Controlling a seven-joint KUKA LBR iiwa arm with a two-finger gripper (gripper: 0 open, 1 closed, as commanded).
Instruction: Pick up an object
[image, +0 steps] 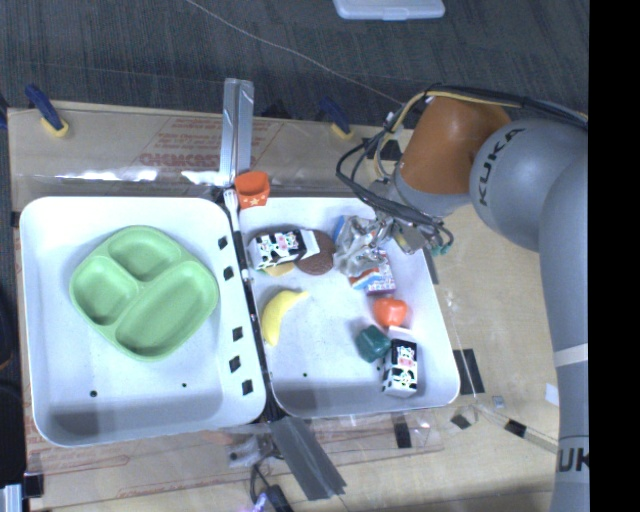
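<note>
Crowding the right white bin (300, 395) are a yellow banana (279, 311), two cow-print cartons (275, 248) (401, 367), a brown round disc (316, 258), an orange-red ball (391, 312), a teal block (373, 344) and a small printed packet (375, 278). The left white bin (60, 400) holds a green sectioned plate (145, 290). Both sit on a wooden bench (500, 300). The grey arm's gripper (362, 243) hangs low over the right bin's far right side, just beside the packet; whether its fingers are spread or closed, I cannot tell.

a single fixed camera looks down at a slant from above the counter (500, 300), taking in both white bins (40, 330) side by side, the arm (540, 190) entering from the right.
</note>
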